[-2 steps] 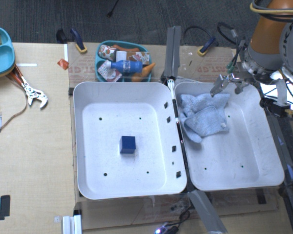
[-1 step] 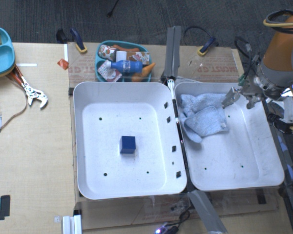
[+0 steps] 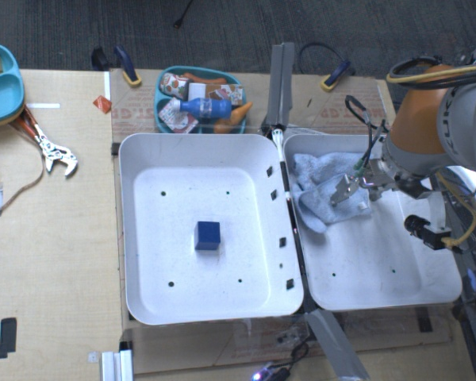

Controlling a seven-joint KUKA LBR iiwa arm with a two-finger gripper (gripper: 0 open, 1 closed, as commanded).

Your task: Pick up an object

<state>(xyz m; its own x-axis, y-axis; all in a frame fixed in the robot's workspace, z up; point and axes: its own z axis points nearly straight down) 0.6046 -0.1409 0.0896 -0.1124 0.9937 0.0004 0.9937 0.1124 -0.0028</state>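
Over the right bin (image 3: pixel 428 288), gripper (image 3: pixel 351 190) down on crumpled grey cloth (image 3: pixel 319 182), finger state unreadable; nothing lifted yet, blue cube (image 3: pixel 208 235) untouched.

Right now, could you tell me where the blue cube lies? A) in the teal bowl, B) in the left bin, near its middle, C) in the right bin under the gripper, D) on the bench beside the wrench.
B: the blue cube sits alone on the floor of the left bin.
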